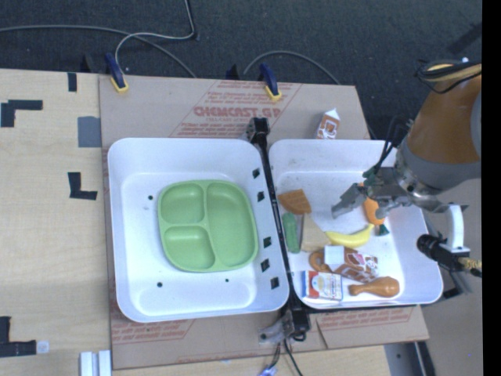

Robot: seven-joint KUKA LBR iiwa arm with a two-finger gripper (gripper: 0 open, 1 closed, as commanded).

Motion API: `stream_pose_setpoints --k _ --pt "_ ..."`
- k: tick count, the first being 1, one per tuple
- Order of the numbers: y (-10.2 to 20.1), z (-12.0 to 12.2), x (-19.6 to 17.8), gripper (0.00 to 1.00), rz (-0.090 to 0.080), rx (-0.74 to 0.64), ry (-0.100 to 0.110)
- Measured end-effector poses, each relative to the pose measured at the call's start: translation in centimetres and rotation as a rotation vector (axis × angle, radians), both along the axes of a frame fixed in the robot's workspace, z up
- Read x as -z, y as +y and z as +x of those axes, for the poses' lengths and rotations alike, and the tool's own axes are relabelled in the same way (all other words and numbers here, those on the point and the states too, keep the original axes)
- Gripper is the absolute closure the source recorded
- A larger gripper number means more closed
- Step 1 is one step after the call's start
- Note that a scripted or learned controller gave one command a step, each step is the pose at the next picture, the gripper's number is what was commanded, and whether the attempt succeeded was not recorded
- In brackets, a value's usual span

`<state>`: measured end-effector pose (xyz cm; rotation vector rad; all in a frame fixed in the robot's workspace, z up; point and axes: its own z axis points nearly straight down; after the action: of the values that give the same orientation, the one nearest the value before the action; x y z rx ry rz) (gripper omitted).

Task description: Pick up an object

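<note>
You have the gripper [362, 202] low over the right bin [407, 288], just above the banana [351, 237]; whether it is open or closed you cannot tell. An orange piece [374, 210] sits beside it. The green plate [207, 225] lies in the left bin [133, 210].

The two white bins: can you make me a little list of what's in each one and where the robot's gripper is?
left bin: green divided plate
right bin: banana, green pickle-like item, brown bread-like piece, chicken drumstick, small printed packets
gripper: over right bin, above banana, beside an orange item
outside bins: small carton on cardboard
</note>
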<state>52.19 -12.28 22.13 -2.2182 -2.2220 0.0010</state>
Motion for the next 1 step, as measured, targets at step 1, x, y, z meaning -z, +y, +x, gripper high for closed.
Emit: stream_pose_setpoints --k 1 --pt "2.94 -1.43 8.73 0.00 0.001 0.001 0.002"
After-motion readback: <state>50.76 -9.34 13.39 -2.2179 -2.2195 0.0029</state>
